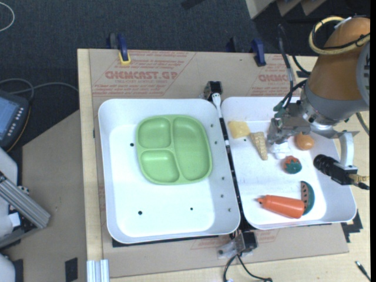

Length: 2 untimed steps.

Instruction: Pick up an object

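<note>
Now the tool, grip state unclear, hovers over the right bin; next it must descend onto the cone.

Left bin: holds a green divided plate, three compartments, lying flat, slightly toward the bin's upper middle. Bin floor shows a few small dark dots. Both bins sit on a brown printed board covering the desk, held by two blue clamps along the far edge. Dark carpeted floor beyond.
</note>
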Each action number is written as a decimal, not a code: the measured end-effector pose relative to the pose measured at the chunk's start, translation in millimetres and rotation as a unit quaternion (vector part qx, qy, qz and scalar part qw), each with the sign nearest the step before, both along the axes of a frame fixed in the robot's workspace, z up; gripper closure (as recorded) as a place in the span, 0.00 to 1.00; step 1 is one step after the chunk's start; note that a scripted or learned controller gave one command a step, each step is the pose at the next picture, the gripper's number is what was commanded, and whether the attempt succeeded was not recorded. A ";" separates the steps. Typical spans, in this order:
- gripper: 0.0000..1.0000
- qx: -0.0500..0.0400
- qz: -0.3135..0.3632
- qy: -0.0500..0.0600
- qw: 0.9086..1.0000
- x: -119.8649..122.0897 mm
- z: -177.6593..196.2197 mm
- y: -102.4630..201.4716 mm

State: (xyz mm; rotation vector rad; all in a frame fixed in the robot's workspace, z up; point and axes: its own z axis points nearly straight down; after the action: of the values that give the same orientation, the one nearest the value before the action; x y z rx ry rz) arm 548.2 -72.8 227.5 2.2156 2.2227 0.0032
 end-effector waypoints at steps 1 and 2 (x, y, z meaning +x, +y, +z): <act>1.00 0.000 0.000 0.000 1.000 37.8 -5.0 49.4; 1.00 0.000 -0.001 0.000 1.000 53.8 -10.7 82.1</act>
State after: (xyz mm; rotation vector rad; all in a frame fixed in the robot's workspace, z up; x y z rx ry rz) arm 602.0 9.3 216.8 2.2179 2.2209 0.0026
